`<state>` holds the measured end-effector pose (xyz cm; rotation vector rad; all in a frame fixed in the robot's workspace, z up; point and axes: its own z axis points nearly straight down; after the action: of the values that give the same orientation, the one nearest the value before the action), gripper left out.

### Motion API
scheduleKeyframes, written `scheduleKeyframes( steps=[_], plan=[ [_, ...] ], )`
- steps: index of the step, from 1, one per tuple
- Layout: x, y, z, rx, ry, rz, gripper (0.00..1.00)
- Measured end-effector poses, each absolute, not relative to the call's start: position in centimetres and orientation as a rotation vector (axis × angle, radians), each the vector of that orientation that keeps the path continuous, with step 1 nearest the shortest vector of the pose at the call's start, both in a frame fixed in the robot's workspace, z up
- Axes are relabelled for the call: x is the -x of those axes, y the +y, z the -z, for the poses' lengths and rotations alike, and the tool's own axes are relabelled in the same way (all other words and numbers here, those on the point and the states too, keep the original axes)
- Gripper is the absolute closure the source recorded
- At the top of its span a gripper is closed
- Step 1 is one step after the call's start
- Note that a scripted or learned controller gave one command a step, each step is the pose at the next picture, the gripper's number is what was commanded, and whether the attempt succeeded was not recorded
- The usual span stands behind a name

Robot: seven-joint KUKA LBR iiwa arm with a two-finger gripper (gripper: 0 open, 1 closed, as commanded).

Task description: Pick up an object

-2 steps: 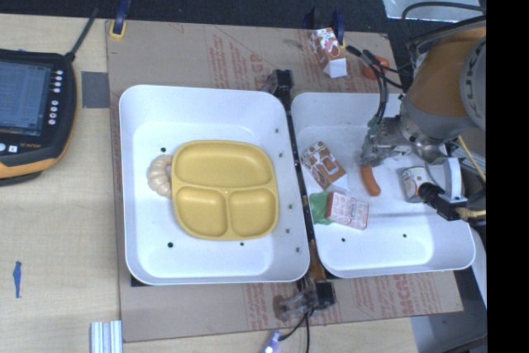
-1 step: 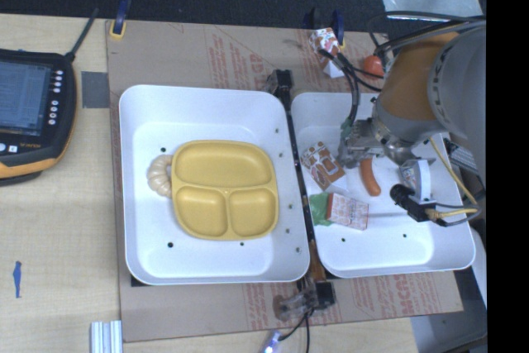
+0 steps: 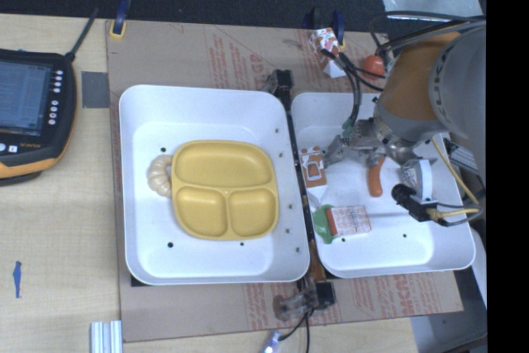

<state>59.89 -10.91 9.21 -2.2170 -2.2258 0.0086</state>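
In the right bin [image 3: 388,260], a small printed packet [image 3: 348,219] lies nearest, an orange sausage-shaped piece [image 3: 376,178] beyond it, its long axis twelve-to-six. The gripper [image 3: 374,146] hangs just at its twelve o'clock; whether spread or pressed together, I cannot tell.

yellow tray [image 3: 224,188] L bin, gripper [image 3: 357,146] R bin

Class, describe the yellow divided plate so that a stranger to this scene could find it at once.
Start at the left white bin, the one nearest the handheld screen. The yellow divided plate lies flat in its middle, with three compartments. Beside its left edge sits a small pale lumpy item, far smaller and not yellow.
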Motion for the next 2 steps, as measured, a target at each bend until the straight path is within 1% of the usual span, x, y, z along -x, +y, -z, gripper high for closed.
scheduleKeyframes(
  steps=[1, 2],
  plan=[
    [-62.5, -20.7, -14.9, 2.219, -2.224, -0.003, 0.0],
    [-59.8, -17.6, -9.1, 2.212, -2.225, -0.006, 0.0]
  ],
)
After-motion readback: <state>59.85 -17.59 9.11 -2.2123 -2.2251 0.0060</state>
